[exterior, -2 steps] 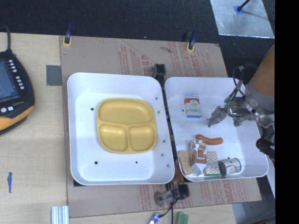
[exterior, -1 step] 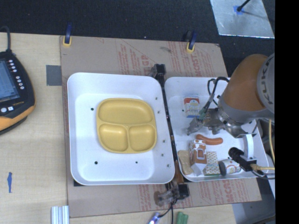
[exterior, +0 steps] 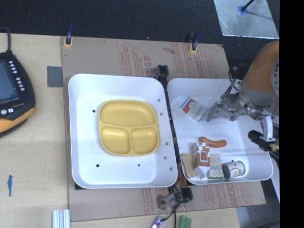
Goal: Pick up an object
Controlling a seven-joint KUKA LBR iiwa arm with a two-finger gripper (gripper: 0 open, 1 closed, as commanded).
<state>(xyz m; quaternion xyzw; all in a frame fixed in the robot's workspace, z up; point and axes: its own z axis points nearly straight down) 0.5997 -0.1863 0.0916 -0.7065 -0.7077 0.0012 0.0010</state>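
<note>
Camera view: hand [exterior: 219, 109] is hovering low inside the right bin [exterior: 266, 174], fingers spread open and gripping nothing, apparently lining up on the small carton [exterior: 192, 109] just beside it; other items are crowding the bin's near edge.

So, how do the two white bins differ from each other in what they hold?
The left bin holds one thing, a yellow divided tray lying flat at its middle. The right bin holds several small things: a small carton, a sausage and a can on its side. The pincer is over the right bin, not the left. Both are shallow and white.
</note>
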